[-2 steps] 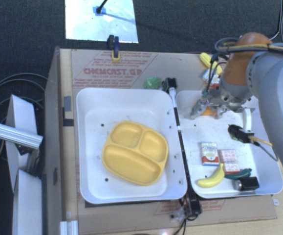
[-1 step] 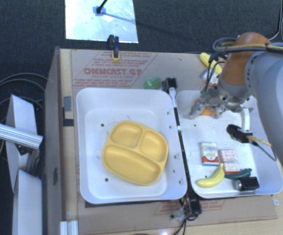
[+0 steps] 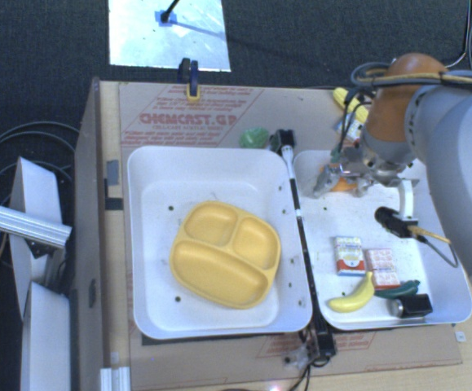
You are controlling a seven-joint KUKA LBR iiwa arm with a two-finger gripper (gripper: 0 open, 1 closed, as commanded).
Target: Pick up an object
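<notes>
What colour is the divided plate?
Yellow, plain, no pattern. The divided plate shows best in the camera view, lying in its left-hand bin.

I count two white bins [image 3: 150, 218]. Yellow divided plate [image 3: 226, 253]: one. Banana [image 3: 351, 297]: one. Small boxes [image 3: 349, 255]: three by my count, though the two red ones lie too close together to separate with certainty. Black object [image 3: 415, 305]: one. Dark green item [image 3: 407, 286]: one. Orange object [image 3: 346, 186]: one.
</notes>
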